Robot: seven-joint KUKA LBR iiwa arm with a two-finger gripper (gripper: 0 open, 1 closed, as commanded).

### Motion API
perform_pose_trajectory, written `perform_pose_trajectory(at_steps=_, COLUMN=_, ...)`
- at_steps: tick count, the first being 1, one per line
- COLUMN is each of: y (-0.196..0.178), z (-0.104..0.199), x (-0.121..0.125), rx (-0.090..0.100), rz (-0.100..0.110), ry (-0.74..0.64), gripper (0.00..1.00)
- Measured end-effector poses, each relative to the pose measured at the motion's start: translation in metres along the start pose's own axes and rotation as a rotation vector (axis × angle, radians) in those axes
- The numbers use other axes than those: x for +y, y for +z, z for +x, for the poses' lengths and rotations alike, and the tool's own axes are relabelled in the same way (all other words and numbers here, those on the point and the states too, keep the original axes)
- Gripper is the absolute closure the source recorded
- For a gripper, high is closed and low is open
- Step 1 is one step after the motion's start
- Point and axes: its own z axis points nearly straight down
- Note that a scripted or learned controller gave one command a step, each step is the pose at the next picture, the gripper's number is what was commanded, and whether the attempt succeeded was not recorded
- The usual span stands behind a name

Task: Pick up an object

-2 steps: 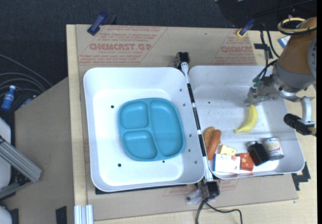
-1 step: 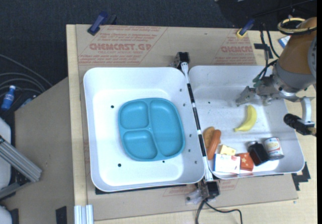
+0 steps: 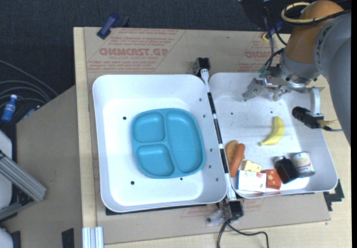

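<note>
Camera view: arm comes in from the right, orange band above the wrist, gripper hanging over the far part of the right bin, near its back wall. Fingers look spread, nothing between them; it grips no object.

Nearest candidate is the banana, lying flat on the bin floor about mid-bin, nearer the camera than the gripper and a bit to its right, apart from it. Bare floor on all sides of it, so approach is easy.

Rest of the clutter sits in the bin's near corner: sausage by the divider, small box w/ red carton touching, black block, small can. Blue divided plate sits alone in the left bin.

Doing this step well, IMO: go for the banana, since it's isolated. Move the gripper over its mid-body, not the tips, then drop straight down. Turn the wrist so the fingers close across the narrow width, i.e. perpendicular to the long axis. Closing along the length likely slips off the curve.

Banana's long axis runs slantwise: one end points up toward the back wall, the other down-left toward the sausage. Curve bulges to the right. Can't tell which end is the stem at this res.
</note>
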Motion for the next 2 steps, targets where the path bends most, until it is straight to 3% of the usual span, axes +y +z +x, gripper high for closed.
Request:
perform_pose_trajectory(at_steps=1, y=0.0, z=0.002, x=-0.05, rx=0.0, rz=0.003, ry=0.001, gripper=0.0)
perform_pose_trajectory(at_steps=2, y=0.0, z=0.008, x=0.0, rx=-0.001, rz=0.0, ry=0.0, gripper=0.0)
